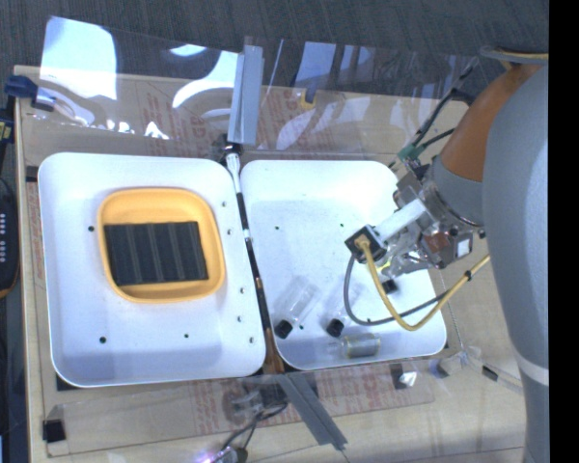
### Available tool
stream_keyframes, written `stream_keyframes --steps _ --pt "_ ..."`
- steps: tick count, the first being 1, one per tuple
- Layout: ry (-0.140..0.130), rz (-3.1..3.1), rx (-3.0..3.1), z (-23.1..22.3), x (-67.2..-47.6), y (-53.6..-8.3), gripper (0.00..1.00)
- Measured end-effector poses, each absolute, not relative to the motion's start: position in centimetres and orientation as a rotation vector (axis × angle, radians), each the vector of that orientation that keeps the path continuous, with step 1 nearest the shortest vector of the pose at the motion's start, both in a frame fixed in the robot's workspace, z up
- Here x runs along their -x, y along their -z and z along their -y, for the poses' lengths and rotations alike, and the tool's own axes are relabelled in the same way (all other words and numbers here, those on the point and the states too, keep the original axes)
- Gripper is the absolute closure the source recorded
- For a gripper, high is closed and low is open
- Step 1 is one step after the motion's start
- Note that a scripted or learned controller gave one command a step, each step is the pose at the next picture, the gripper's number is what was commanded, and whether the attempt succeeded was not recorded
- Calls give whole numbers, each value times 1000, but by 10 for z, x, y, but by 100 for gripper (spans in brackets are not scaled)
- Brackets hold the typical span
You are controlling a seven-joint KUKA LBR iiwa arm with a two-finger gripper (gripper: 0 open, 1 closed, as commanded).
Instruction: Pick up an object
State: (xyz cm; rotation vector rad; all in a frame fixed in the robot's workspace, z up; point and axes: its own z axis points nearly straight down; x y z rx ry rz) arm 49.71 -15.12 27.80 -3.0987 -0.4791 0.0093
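Over the right side of the right bin (pixel 299 177), the grey arm with its orange band reaches in, and my gripper (pixel 390 270) hangs low above the bin floor. A yellow cable loops beneath it. Toward the bin's front edge lie a clear plastic piece (pixel 296 300), two small black caps (pixel 283 329) (pixel 334 328) and a clear cylinder (pixel 363 346). These lie left of and in front of the gripper, apart from it. Nothing shows between the gripper and the floor.
The left bin (pixel 68 287) holds a yellow tray with a black slatted insert (pixel 159 251). A metal bar (pixel 243 95) stands behind the seam between the bins. A clear shield runs along the back of the bench.
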Motion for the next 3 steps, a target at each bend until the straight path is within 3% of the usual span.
stream_keyframes --steps 1,2,3 --pt "-10 358 3116 208 -526 -265 100" --pt "-6 809 3031 209 -536 -281 100" --pt "-9 717 3053 204 -625 -253 100"
